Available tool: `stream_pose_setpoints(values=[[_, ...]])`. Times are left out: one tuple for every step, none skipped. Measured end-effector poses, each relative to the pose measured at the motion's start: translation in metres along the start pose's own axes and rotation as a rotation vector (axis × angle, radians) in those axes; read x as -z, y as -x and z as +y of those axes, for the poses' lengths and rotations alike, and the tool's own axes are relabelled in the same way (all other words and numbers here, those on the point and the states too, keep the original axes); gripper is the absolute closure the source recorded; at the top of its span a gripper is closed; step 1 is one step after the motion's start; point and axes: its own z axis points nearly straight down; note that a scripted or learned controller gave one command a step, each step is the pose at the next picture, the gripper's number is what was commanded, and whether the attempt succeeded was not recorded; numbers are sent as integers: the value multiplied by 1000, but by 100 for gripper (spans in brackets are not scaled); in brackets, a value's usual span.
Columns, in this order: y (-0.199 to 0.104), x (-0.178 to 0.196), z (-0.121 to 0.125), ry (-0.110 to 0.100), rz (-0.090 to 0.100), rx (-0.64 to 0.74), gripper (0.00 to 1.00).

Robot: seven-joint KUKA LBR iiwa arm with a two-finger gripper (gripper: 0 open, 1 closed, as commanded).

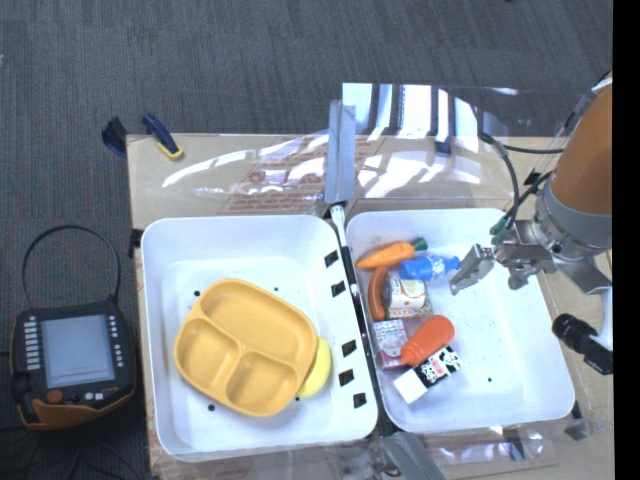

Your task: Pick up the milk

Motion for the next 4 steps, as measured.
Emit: stream_pose_setpoints(values=[[23, -141, -24, 0, 1, -8, 0], [-23, -193, -44, 4, 1, -10, 0], [-21, -183, -41, 11, -1, -15, 100], [-22, -184, -42, 7, 0, -15, 0]])
